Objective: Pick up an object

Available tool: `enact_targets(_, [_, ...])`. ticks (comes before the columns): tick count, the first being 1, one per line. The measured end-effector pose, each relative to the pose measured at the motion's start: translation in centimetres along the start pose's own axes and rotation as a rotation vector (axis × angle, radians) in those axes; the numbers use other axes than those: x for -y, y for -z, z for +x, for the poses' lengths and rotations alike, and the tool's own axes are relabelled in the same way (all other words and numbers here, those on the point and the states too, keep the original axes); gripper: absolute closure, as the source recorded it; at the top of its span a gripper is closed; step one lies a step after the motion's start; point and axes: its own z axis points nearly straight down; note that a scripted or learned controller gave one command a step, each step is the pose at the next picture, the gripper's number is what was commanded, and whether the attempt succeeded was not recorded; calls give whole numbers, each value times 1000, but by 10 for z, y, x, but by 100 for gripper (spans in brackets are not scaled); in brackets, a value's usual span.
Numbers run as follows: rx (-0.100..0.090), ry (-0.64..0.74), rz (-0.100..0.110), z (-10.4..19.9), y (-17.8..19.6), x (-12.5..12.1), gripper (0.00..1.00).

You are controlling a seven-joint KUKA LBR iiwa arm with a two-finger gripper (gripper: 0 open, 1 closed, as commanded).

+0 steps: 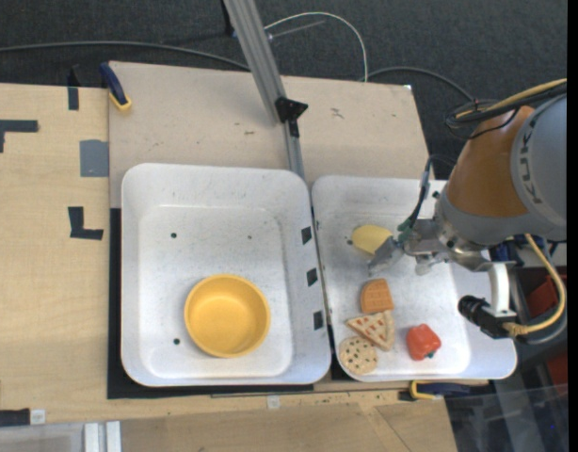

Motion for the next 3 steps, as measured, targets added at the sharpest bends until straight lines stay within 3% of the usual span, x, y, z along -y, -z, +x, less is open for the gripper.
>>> enact_targets(1, [0, -1, 1, -9, -51, 0, 0])
enact_targets(2, [1, 0, -6, -9, -64, 0, 0])
enact_targets(3, [0, 1, -5, -8, -54, 0, 100])
